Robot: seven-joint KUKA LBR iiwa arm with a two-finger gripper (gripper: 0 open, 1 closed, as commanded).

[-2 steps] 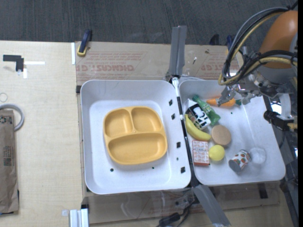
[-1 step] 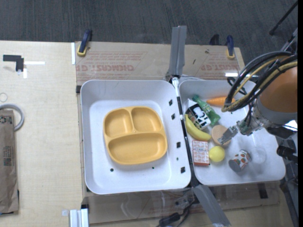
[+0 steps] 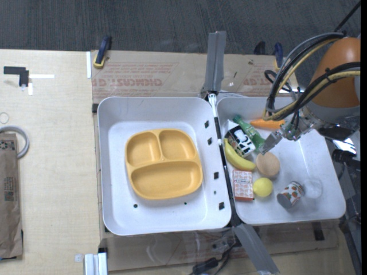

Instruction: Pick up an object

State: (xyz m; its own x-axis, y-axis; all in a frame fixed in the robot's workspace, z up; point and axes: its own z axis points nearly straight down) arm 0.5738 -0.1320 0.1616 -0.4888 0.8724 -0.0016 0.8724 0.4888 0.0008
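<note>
Dark carpet lies behind our bench and its two white bins; in the right bin (image 3: 327, 211) our gripper (image 3: 269, 142) hangs low over the pile, and we cannot tell how it is set. Just beside it lie a green packet (image 3: 250, 129), a banana (image 3: 237, 158) and a brown ball (image 3: 268, 165), touching or nearly so. With things packed this tight, we judge a descent could nudge a neighbour or close on two at once, and the round ball may roll free.

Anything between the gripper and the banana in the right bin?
Nothing visible blocks it. The gripper sits just right of the banana, low over the right bin. The black-and-white packet overlaps the banana's upper end, and the brown ball crowds its right side, so a grasp there looks tight.
</note>
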